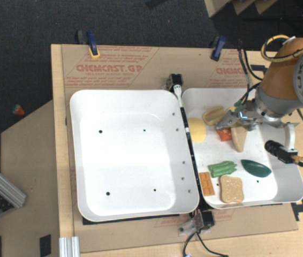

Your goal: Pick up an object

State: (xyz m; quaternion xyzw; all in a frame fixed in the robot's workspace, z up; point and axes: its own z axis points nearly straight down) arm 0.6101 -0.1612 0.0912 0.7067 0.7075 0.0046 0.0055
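We see the red block (pixel 225 134) in the right bin (pixel 280 186), under the tool (pixel 232 121); can't tell if the tool grips it. Nearby: tan bread piece (pixel 213 114), yellow piece (pixel 197 130), beige wedge (pixel 239 139). Left bin (pixel 87 143) alongside.

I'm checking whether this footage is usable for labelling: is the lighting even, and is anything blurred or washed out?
Camera view: lighting is soft and even, shadows faint; the left bin is bright, close to washed out; the small items in the right bin look a bit soft; the gripper is murky, its fingers hard to make out.
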